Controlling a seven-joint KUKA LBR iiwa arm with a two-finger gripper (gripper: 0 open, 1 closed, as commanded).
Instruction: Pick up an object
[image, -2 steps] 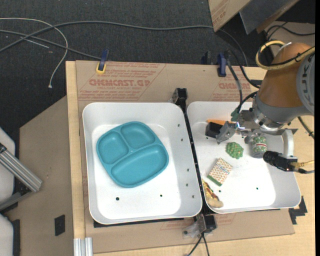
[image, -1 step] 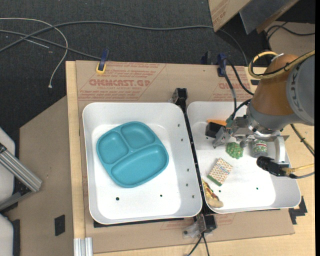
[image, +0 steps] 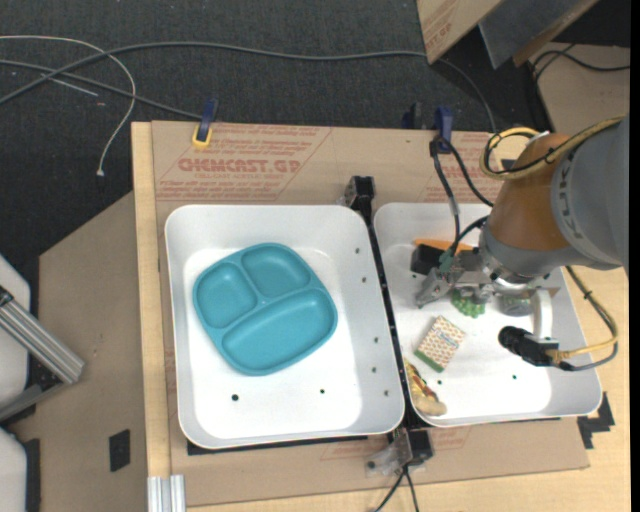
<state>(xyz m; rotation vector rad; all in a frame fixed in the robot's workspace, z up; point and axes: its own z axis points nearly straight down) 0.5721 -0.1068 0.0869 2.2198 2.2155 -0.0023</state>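
Hovering low in right bin (image: 560, 400), gripper (image: 455, 285) over green item (image: 467, 302); finger state: cannot tell. Packet (image: 441, 342) lies just beside, orange piece (image: 436, 245) behind. Risk: crowded objects, fingers may nudge the item aside and close on nothing

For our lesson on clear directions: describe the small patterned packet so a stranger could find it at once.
Start at the right-hand shallow white bin, where the grey arm reaches in. Near that bin's middle, just below the gripper, lies a small square packet with a green-and-tan speckled pattern. Its flat, tilted, diamond-like shape sets it apart from the brownish object at the bin's lower left corner.
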